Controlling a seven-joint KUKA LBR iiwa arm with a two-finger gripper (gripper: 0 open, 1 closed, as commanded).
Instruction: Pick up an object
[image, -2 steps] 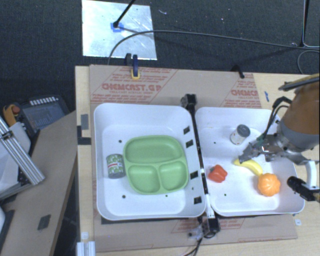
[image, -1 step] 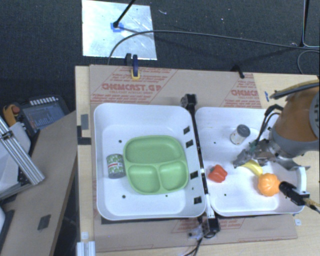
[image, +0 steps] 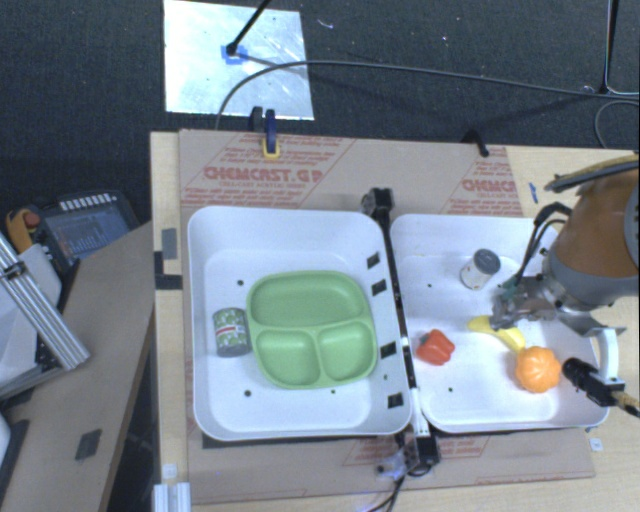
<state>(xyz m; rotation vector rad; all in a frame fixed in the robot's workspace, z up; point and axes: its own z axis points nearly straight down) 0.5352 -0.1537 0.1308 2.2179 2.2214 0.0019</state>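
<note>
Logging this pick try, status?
Gripper low in right bin, over banana; grasp unclear. Orange, red pepper, small jar close by.

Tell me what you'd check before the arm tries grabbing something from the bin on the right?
1. Gripper is over the right bin: ok.
2. A target is near: yellow banana lies right under the gripper: ok.
3. Fingers open or shut: cannot tell.
4. Anything held already: cannot tell.
5. Room around target: orange sits close by the banana: not ok.
6. Red pepper and small jar lie apart from it: ok.
</note>
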